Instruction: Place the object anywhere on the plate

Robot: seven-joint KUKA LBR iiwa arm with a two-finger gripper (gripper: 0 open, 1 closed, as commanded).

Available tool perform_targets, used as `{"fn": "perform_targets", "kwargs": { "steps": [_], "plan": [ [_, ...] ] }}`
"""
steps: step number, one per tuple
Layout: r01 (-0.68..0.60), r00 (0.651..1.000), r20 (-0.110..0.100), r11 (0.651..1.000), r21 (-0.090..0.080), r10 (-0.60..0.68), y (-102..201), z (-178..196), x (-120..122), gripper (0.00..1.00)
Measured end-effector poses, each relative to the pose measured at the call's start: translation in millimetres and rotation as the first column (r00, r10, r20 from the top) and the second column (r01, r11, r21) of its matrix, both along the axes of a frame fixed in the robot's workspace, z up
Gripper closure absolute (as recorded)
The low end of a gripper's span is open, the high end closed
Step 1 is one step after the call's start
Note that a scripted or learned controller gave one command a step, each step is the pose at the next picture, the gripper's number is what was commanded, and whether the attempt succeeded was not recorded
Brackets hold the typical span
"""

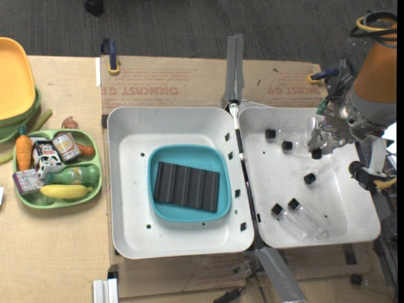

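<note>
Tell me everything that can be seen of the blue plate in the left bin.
The blue plate is a teal, squarish dish with rounded corners and a raised rim, and it looks like plastic. It lies flat in the middle of the left white bin, on the bin's floor and apart from its walls. On it rests a dark grey ribbed rectangular block, slightly turned, which covers most of its inside. The hand is above the right bin, far from the plate.
</note>
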State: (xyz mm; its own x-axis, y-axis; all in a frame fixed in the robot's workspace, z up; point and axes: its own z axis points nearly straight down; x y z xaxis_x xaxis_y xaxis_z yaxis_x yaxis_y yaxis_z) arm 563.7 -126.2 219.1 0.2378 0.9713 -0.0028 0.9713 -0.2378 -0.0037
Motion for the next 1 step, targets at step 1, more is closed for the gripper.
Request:
{"fn": "perform_targets", "kwargs": {
  "steps": [1],
  "plan": [
    [0.001, 1.000, 0.000, 1.000, 0.000, -0.001, -0.1, 0.1, 0.0, 0.00]
  ]
}}
